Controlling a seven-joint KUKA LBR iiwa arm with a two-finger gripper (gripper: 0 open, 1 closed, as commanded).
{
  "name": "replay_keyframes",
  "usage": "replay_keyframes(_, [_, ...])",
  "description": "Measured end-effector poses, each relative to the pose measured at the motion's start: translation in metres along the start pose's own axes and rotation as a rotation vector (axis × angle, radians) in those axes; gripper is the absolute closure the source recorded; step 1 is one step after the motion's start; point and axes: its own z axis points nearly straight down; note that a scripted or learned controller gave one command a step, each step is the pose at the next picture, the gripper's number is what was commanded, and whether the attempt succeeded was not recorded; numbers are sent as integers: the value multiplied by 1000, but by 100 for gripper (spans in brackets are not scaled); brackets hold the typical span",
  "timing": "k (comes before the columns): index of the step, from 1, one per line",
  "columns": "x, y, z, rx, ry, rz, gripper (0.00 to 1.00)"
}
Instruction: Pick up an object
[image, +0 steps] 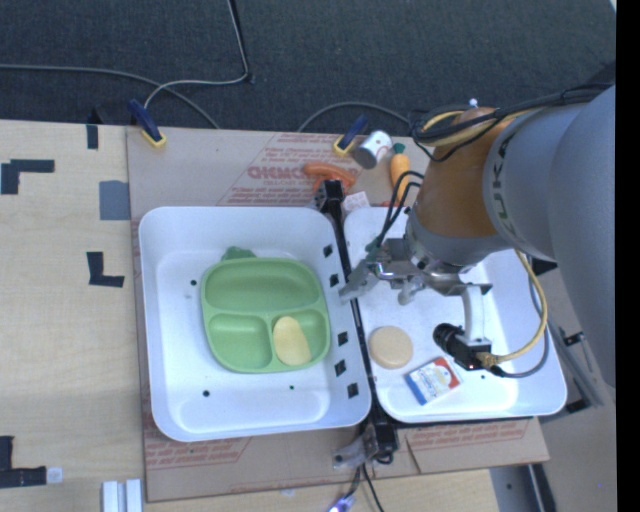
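The gripper (388, 282) is hanging over the left side of the right bin (530, 405), close to the wall it shares with the left bin (165, 290). The wrist is hiding too much of it, so I cannot tell whether it is released or clenched. Nothing is showing in its grasp.

The nearest things to pick are lying in the right bin. A round tan disc (391, 347) is sitting just below the gripper in the view. A small red, white and blue packet (433, 380) is lying just beside the disc, toward the bin's near edge. A yellow oval piece (291, 340) is resting in the lower right compartment of a green divided plate (255, 290) in the left bin.

In my judgement, the main danger is misalignment. A straight descent from here is likely heading for the shared wall or bare bin floor, so the gripper would be closing on nothing. The disc looks low and rounded, so it may be squirting sideways toward the packet. The packet is lying flat, giving little edge to catch.
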Motion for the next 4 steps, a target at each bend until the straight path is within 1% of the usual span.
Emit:
replay_keyframes(1, [-39,-2,35,-7,15,-6,0])
replay_keyframes(2, [-43,-6,39,-20,21,-9,0])
replay_keyframes(3, [-44,-6,39,-20,23,-11,0])
replay_keyframes(4, [-48,-6,44,-24,26,-11,0])
